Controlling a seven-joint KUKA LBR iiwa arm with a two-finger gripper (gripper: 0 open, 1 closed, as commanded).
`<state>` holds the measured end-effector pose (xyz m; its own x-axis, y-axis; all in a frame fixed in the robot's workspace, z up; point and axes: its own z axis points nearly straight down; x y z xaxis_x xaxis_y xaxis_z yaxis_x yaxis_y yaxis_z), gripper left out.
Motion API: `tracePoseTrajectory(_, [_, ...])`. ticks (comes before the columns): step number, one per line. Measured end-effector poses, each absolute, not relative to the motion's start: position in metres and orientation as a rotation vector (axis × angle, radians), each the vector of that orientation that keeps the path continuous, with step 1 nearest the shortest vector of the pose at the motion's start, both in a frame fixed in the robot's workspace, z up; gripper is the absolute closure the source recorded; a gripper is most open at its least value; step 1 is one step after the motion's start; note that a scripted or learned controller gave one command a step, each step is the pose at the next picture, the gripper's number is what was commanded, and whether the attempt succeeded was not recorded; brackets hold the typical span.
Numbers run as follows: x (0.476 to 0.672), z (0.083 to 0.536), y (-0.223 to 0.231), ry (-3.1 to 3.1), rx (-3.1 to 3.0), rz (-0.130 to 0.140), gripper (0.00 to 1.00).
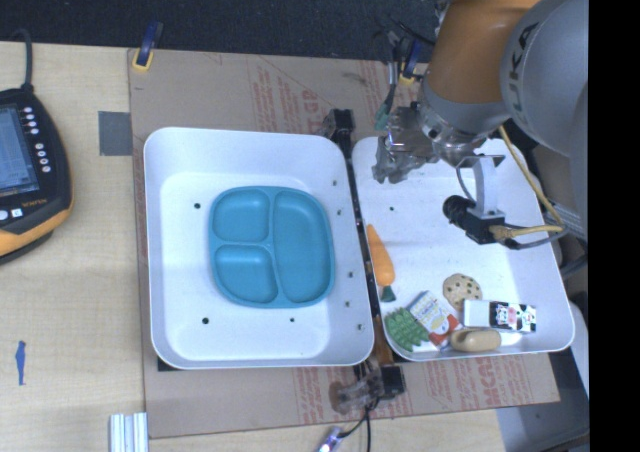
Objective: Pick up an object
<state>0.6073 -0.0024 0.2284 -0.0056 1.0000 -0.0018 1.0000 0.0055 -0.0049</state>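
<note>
Several small items sit bunched in the right white bin's [560, 270] near corner, orange plastic carrot [380, 256] alongside; tool [392, 168] hovers at far end, finger state unclear.

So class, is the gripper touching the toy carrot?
Apart. The camera view shows the gripper at the right bin's far end, bare white floor separating it from the carrot.

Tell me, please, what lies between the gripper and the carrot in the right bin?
In the camera view, bare white bin floor lies between the gripper and the carrot.
</note>
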Motion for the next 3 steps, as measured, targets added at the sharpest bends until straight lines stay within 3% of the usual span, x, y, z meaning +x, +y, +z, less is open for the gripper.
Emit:
tracePoseTrajectory(1, [0.607,0.229,-0.003,-2.226,-2.214,0.007,0.00])
tracePoseTrajectory(2, [0.656,0.191,-0.091,-2.222,-2.219,0.006,0.00])
tracePoseTrajectory(3, [0.656,0.192,0.041,-2.228,-2.212,0.004,0.00])
